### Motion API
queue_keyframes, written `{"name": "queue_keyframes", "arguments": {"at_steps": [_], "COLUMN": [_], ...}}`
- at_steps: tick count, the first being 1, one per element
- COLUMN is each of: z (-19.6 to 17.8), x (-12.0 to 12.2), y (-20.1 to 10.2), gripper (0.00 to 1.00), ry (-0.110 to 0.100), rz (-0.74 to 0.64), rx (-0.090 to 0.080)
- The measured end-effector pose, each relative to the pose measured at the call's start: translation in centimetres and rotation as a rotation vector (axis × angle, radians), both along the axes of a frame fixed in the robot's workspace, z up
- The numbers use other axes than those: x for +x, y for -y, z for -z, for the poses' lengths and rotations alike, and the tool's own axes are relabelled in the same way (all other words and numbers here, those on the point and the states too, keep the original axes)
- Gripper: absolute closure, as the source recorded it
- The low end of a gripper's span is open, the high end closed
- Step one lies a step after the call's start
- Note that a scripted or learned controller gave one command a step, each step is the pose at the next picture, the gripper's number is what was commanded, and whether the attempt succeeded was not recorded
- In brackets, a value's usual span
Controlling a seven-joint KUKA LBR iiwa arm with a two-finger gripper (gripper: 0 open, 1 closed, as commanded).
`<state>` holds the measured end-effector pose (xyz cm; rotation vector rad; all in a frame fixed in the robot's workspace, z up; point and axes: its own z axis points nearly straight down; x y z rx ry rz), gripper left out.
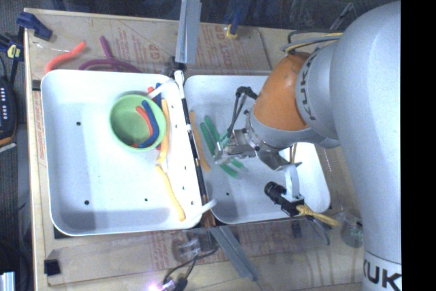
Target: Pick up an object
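Judging by the gripper point(228, 155) lowered among the green sticks point(216, 140) in the right bin point(313, 197), with its grip state impossible to tell, nothing can be confirmed as lifted, so the pick is taken as not yet done.

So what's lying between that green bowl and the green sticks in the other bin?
In the camera view, between the green bowl and the green sticks lie the two bins' adjoining white rims and a thin orange stick.
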<state>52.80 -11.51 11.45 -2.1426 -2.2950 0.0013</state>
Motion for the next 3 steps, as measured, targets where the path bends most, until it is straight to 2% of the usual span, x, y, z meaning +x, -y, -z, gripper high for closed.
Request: {"name": "queue_keyframes", "arguments": {"at_steps": [1, 2, 3], "z": [0.0, -0.93, -0.92], "x": [0.0, 0.02, 0.02], "y": [0.0, -0.02, -0.02], "gripper": [0.0, 1.0, 0.0], "ry": [0.0, -0.001, -0.001], "rz": [0.0, -0.001, -0.002], "rx": [0.0, 0.001, 0.001]}}
